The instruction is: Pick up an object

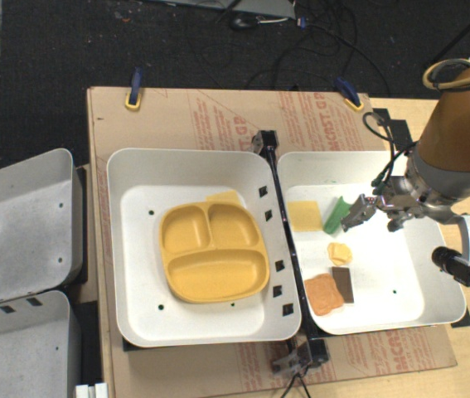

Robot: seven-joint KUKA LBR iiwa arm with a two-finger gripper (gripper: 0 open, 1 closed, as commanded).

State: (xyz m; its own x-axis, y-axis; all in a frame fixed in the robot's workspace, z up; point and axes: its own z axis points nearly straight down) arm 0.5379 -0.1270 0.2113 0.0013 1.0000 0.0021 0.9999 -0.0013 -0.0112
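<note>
yellow tray [215,252], green block [335,215], white bins [127,222]

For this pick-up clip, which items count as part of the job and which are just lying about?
Job:
- end effector, in the right bin
- green block beside it
- pale yellow square
- small yellow piece
- orange piece
- brown piece

Lying about:
- yellow divided tray in the left bin
- blue clamps
- cardboard

tool [359,214] touches a green block [335,215] in the right bin [400,317].
</note>
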